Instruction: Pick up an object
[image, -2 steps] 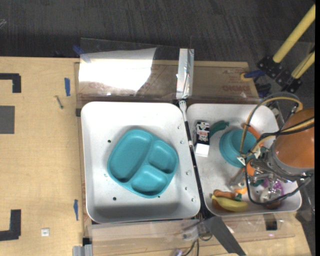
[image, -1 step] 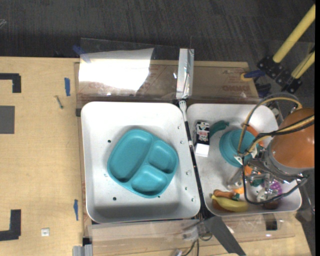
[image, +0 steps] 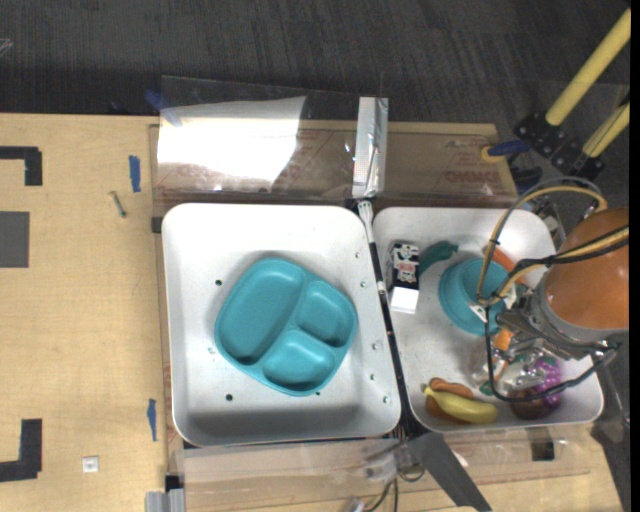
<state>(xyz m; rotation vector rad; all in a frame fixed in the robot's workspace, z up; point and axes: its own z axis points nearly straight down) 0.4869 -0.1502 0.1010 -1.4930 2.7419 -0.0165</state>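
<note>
The right bin (image: 440, 340) holds a yellow banana (image: 460, 405) near its front edge, with a small red-orange item (image: 445, 387) just behind it. A teal cup or bowl (image: 468, 293) lies toward the back, and a small black-and-white carton (image: 404, 272) sits by the left wall. A purple item (image: 545, 378) lies at the front right. My gripper (image: 515, 372) is low in the right bin's front right corner, between the banana and the purple item. Cables and the orange wrist band (image: 595, 280) cover it from above.
The left bin (image: 200, 390) carries a teal divided plate (image: 287, 324). A clear plastic sheet (image: 240, 145) lies behind the bins. Yellow poles (image: 590, 65) stand at the top right. Tan bench surface (image: 70, 300) spreads to the left.
</note>
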